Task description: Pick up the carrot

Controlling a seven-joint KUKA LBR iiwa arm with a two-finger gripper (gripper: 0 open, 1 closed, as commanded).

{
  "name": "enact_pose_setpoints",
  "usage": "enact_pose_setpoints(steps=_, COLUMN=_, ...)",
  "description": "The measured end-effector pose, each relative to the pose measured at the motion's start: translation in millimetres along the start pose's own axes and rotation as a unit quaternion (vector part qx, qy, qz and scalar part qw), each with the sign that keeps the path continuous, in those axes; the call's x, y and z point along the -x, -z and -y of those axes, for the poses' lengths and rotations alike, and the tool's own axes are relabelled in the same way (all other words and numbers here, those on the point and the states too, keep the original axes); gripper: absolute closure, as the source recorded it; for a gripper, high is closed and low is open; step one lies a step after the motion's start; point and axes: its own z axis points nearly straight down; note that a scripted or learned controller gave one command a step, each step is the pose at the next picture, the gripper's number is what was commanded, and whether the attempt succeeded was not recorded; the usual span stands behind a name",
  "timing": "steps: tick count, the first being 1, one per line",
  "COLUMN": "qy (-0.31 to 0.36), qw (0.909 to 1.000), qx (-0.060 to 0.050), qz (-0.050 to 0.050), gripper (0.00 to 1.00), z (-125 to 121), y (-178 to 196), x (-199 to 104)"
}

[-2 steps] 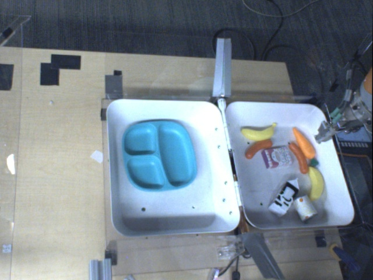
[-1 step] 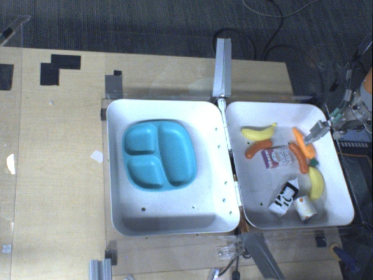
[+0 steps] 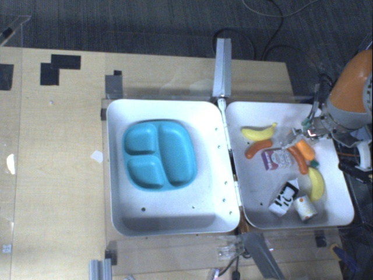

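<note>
The carrot (image 3: 302,153), a short bright orange piece, lies in the right white bin (image 3: 344,214), right of centre, slanting down toward a yellow banana (image 3: 316,183). My gripper (image 3: 304,134) hangs over the bin just above the carrot's upper end, close to it or touching it. The grey arm with its orange band (image 3: 354,86) comes in from the right edge. The gripper's tip is small and blurred against the bin floor. Nothing in the view shows the carrot lifted; it rests on the bin floor.
Also in the right bin are a yellow curved fruit (image 3: 259,133), an orange-red sausage (image 3: 257,149), a purple packet (image 3: 274,158), a black-and-white box (image 3: 284,198) and a white cylinder (image 3: 305,208). The left bin (image 3: 116,214) holds a blue divided plate (image 3: 159,155).
</note>
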Motion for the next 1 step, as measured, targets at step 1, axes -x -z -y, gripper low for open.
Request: enact_pose_setpoints(steps=1, qy=0.003, qw=1.0, qx=0.004, qz=0.002, gripper=1.0, z=-3.1, y=12.8, x=-0.8)
